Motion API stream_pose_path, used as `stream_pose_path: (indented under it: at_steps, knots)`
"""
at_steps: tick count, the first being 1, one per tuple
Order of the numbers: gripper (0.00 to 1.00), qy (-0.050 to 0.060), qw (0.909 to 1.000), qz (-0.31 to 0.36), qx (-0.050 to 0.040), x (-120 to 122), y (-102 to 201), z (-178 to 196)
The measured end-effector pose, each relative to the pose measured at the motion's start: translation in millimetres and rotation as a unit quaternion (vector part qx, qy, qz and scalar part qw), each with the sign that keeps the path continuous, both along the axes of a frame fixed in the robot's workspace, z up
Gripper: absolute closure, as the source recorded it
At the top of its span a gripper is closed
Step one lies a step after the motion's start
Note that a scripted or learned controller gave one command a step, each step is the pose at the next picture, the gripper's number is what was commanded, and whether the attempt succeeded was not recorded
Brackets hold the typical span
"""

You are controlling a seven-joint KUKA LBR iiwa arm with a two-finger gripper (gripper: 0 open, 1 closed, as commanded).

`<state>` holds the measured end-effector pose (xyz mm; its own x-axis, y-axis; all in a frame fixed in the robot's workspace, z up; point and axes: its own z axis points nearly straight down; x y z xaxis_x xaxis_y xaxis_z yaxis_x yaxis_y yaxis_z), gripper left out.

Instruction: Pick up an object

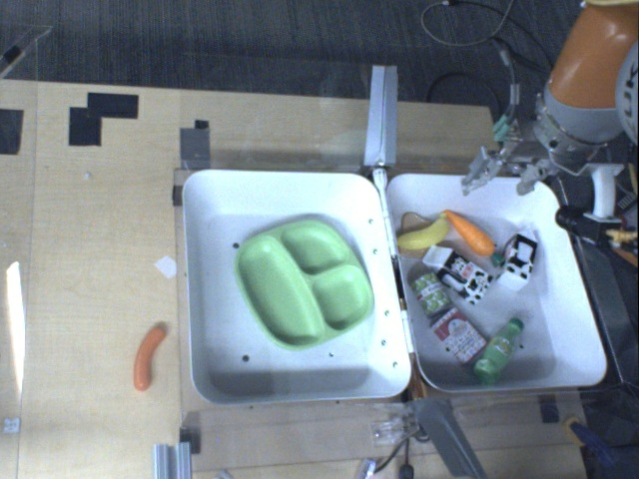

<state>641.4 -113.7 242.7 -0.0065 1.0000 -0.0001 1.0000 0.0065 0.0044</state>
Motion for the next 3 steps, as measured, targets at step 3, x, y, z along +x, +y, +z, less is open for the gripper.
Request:
stream_pose_path:
  at_steps: [3]
  knots:
    - [0.00,0.000,1.0000,-0.005,0.0002,-55.2,32.4,-56.4]
